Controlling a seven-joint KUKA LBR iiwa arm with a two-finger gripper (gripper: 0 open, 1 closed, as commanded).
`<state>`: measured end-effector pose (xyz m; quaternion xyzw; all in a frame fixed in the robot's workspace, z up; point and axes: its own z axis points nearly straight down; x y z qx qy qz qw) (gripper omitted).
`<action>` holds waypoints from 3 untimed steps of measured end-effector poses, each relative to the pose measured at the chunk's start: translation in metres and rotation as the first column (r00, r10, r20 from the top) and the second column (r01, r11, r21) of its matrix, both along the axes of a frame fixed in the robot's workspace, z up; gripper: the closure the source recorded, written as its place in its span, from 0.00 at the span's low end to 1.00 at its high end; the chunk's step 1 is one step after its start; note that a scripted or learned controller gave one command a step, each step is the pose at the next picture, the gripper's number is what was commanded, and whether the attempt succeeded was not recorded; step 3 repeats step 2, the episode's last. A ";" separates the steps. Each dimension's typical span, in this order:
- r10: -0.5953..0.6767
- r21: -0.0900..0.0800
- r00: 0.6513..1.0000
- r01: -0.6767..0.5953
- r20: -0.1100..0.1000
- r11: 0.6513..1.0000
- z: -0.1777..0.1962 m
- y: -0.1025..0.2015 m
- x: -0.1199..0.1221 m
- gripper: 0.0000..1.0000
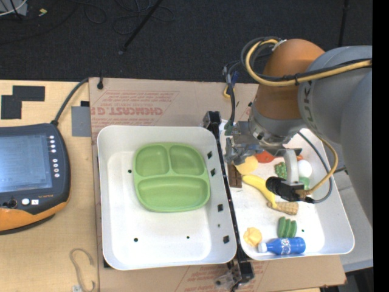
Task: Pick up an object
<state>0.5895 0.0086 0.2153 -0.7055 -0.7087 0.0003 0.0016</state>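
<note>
Scene: A grey arm reaches from the right, its pincer low over the rear left corner of the right bin, hard by the wall shared with the left bin.
Pincer: Hidden under the wrist from this angle; whether it is open or closed cannot be told, and nothing is seen held in it.
Pick candidates: All lie in the right bin. The banana and an orange piece are just beside the pincer; a blue bottle, a small yellow piece and two green pieces sit near the front edge.
Left bin: Holds a green divided plate.
Risk: So close to the wall, the pincer could strike the rim or close on bare floor. The crowded corner invites a nudge that pushes the banana aside instead of seizing it. The banana's curve may let it slip or swing out.
Writing: Red print on the cardboard under the bins runs upside down and is too faint to read surely. The bottle's label and the pendant screen on the worktop are illegible.
</note>
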 end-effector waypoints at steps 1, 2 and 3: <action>0.000 0.000 1.000 0.000 0.002 1.000 0.019 0.050 0.027 1.00; -0.004 -0.002 1.000 0.004 -0.002 1.000 0.022 0.040 0.020 1.00; -0.004 -0.002 1.000 0.004 -0.002 1.000 0.022 0.040 0.020 1.00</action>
